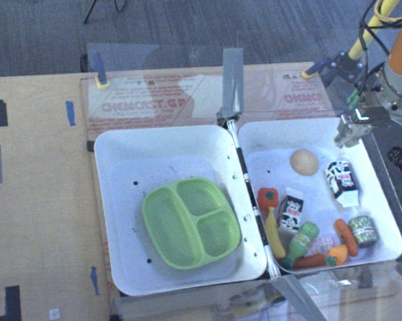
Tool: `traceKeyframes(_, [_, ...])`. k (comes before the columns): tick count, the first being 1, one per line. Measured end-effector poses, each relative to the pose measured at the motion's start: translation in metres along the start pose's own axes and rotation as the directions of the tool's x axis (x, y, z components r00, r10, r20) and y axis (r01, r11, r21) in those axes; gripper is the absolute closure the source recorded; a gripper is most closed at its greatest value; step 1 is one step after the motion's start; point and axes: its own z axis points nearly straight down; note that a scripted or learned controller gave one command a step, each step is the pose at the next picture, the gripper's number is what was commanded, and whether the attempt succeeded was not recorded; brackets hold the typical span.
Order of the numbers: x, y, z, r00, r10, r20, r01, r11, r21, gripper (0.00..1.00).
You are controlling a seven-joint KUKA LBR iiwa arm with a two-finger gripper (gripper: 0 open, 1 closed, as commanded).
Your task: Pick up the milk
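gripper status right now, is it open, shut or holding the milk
Gripper: cannot be told from this view. It sits over the right bin's upper right corner with nothing seen in it; the milk lies in the bin below it.

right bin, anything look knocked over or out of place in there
Nothing spilled or damaged. The two milk cartons lie flat on their sides rather than upright, and the toys are jumbled along the right bin's front edge. The hand is at the bin's far right corner.
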Motion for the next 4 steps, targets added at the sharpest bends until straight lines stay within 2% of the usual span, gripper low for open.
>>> traceKeyframes(1, [-0.014,0.011,0.002,0.968,0.251,0.000,-0.251,0.968,0.001,1.00])
traceKeyframes(2, [0.055,-0.018,-0.083,0.999,-0.055,0.000,0.055,0.999,0.000,1.00])
traceKeyframes(3, [0.055,-0.018,-0.083,0.999,-0.055,0.000,0.055,0.999,0.000,0.00])
traceKeyframes(4, [0.019,0.000,0.106,0.999,0.048,-0.002,-0.048,0.999,0.004,0.00])
